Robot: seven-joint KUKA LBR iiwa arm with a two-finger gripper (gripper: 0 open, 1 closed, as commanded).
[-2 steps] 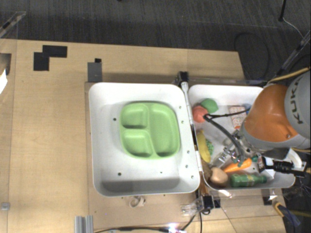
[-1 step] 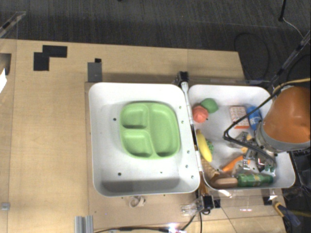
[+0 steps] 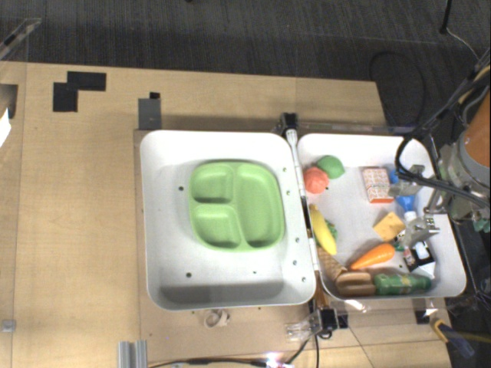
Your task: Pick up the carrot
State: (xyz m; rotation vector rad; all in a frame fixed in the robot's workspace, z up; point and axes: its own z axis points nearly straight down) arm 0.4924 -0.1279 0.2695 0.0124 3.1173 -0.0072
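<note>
The orange carrot (image 3: 373,256) lies tilted in the right bin (image 3: 459,282), near its front, with its thick end pointing up and right. My gripper (image 3: 414,242) hangs low over the bin just to the right of that thick end, close to it. Nothing can be seen held in the gripper. The grey arm with its orange band (image 3: 472,153) comes in from the right edge.
Around the carrot are a yellow banana (image 3: 324,231), a cheese wedge (image 3: 389,225), a brown bun (image 3: 355,281) and a green vegetable (image 3: 402,283). Farther back lie a red ball (image 3: 315,179), a green ball (image 3: 331,165) and a pink box (image 3: 376,184). The left bin (image 3: 161,282) holds a green divided plate (image 3: 234,204).
</note>
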